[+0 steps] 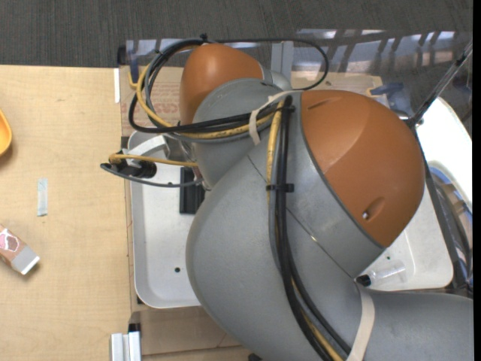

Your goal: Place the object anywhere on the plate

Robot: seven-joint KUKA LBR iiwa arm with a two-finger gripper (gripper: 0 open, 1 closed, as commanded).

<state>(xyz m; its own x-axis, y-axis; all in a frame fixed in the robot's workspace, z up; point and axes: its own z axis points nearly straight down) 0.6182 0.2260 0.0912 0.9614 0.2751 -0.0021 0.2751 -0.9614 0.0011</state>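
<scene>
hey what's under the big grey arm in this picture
A shallow white bin lies under the arm; its left wall and a bare strip of floor show. A second white bin's corner shows at right. The arm covers the rest, so their contents cannot be seen.

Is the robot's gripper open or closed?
Cannot tell. The big grey arm covers the white bin, hiding whatever is beneath.

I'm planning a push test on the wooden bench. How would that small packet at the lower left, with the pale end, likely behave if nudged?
The small packet lies flat on the wooden bench, so it would probably slide, not roll. It looks thin and light, so a nudge at one end would likely spin it. Whether it is stiff or soft, I can't tell.
</scene>
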